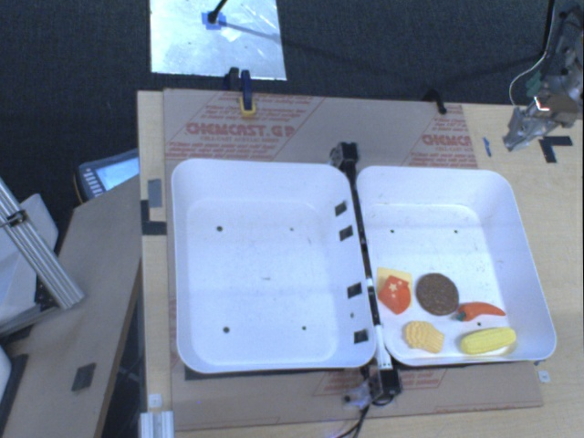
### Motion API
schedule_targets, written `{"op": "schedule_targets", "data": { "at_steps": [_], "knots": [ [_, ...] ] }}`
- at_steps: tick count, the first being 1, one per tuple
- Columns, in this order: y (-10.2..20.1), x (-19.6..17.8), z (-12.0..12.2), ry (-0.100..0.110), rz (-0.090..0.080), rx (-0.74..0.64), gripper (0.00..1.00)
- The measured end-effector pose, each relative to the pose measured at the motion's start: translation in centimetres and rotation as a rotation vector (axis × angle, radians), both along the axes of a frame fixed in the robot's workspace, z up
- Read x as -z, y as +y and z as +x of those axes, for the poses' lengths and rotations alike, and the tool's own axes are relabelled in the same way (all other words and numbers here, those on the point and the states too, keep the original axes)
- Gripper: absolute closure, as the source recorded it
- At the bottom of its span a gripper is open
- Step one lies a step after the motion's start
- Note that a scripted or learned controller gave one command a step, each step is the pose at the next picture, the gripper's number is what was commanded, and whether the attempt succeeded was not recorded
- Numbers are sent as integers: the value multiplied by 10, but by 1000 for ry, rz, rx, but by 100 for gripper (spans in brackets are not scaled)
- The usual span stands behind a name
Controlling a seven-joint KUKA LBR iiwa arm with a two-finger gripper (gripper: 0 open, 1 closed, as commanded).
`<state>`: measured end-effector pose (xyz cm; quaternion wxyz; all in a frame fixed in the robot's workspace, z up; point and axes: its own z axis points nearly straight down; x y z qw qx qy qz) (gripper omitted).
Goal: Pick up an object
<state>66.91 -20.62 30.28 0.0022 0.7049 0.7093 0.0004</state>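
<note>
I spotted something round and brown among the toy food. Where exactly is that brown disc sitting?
The brown disc lies in the right bin, near its front edge, between the red and yellow wedge and the red chili pepper.

Tool (527, 135) small at the right edge, arm cut off.

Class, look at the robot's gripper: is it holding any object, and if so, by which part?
Nothing is held. The gripper hangs above the bench beyond the right bin, with nothing between its fingers. The toy foods, such as the corn, lie in that bin's near end.
</note>
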Motion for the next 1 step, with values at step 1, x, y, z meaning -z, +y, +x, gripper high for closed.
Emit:
{"op": "schedule_targets", "data": {
  "at_steps": [1],
  "knots": [
    [0,0,0,0,0,0,100]
  ]
}}
